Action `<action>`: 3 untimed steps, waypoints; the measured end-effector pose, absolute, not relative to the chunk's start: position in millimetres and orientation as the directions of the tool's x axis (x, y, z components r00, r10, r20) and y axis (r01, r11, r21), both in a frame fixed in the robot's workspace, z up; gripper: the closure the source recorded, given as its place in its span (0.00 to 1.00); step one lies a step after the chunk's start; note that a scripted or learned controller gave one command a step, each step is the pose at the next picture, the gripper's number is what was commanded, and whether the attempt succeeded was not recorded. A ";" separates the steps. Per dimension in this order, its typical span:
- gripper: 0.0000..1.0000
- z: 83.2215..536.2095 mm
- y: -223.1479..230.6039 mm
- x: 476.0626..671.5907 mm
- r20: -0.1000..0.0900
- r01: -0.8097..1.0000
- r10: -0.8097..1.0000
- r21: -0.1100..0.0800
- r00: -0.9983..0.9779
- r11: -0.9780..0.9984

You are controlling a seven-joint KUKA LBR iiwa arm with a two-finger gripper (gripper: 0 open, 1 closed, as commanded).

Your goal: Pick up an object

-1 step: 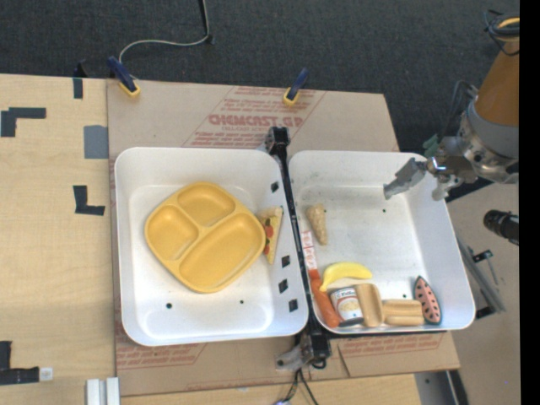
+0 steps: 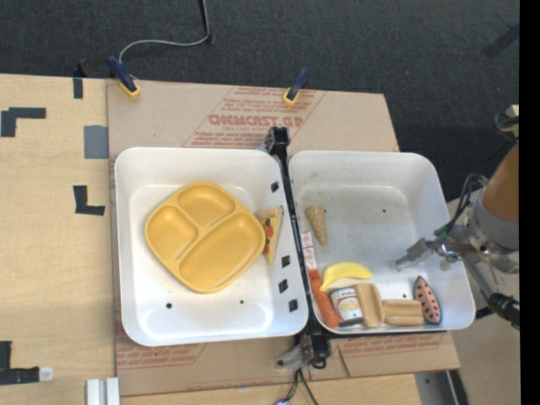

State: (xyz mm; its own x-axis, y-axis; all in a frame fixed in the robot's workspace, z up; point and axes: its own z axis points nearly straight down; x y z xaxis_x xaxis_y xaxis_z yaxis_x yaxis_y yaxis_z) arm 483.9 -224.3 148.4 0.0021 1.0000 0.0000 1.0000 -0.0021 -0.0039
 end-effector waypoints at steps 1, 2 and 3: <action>0.00 96.8 -118.1 483.2 0.002 1.000 1.000 -0.003 -0.002 0.002; 0.00 86.0 -102.1 514.7 -0.001 1.000 1.000 0.000 0.000 0.000; 1.00 95.5 -103.1 514.5 -0.003 1.000 1.000 0.003 0.003 -0.003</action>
